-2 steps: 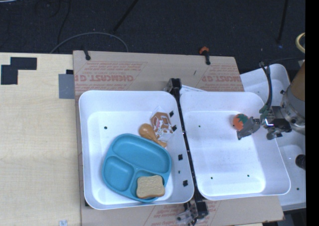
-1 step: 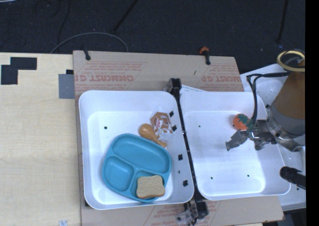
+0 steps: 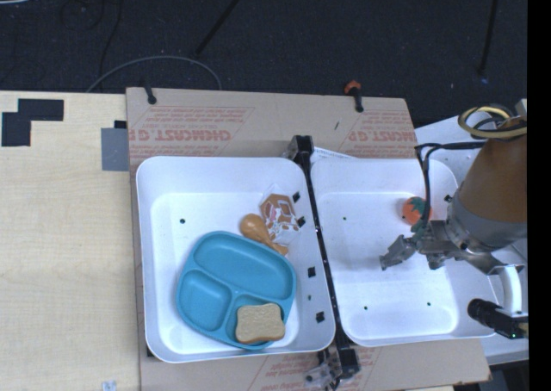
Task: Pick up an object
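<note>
So the arm is reaching in from the right and the gripper (image 3: 398,256) is hanging over the right bin (image 3: 370,329), roughly mid-floor, with the fingers looking slightly parted and nothing between them as far as I can see. The only thing in that bin is a small orange-and-green object (image 3: 415,207) sitting near the bin's far right corner, just beside the wrist. It's looking like a little toy veg or similar, so I'm guessing light, maybe a bit rounded and prone to rolling away; pinching it across the middle seems the safest bet. It's close to the wall there, so there's not much room on that side, but the rest of the floor is wide open for lining up. Over in the left bin (image 3: 159,208) a blue divided plate (image 3: 215,282) is lying toward the near edge with a tan sponge-like slab (image 3: 259,323) in one compartment, plus a crinkly wrapped snack (image 3: 280,213) and a tan rounded piece (image 3: 256,227) touching the plate's far rim.
</note>
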Robot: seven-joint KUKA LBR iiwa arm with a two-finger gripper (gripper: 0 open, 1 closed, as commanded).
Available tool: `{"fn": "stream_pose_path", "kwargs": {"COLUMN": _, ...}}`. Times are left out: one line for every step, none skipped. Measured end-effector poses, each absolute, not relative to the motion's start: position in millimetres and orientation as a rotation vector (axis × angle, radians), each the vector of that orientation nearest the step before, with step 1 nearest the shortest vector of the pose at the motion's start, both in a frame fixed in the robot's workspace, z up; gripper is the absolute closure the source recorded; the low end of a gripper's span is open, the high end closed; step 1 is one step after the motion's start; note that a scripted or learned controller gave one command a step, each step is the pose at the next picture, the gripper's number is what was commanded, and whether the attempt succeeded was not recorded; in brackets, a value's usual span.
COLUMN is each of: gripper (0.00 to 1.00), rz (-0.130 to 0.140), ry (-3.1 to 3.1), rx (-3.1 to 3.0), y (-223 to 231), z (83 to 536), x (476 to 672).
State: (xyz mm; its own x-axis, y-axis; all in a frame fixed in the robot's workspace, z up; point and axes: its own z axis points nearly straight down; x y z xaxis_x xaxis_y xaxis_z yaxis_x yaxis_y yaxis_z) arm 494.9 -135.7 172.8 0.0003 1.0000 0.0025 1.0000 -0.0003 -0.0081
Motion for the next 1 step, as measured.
{"fn": "stream_pose_path", "kwargs": {"gripper": 0.0, "rz": 0.007, "ry": -2.215, "rx": -2.216, "y": -135.7, "z": 108.6, "x": 491.5}}
